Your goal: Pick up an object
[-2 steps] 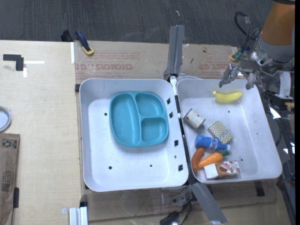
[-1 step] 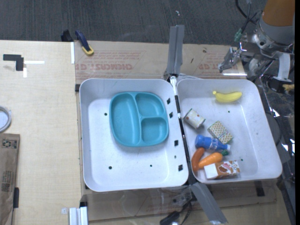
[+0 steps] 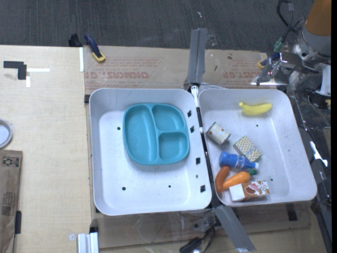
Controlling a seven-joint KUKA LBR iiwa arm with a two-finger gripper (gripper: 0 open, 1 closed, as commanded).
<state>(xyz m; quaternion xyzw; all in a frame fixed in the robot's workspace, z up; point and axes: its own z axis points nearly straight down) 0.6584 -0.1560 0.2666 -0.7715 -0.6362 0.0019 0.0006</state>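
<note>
The arm hangs outside the right bin at its one o'clock corner, leaving the pickable items unobstructed: banana at twelve, can and blue bottle near centre, carrot at six; grip state I cannot tell.
</note>
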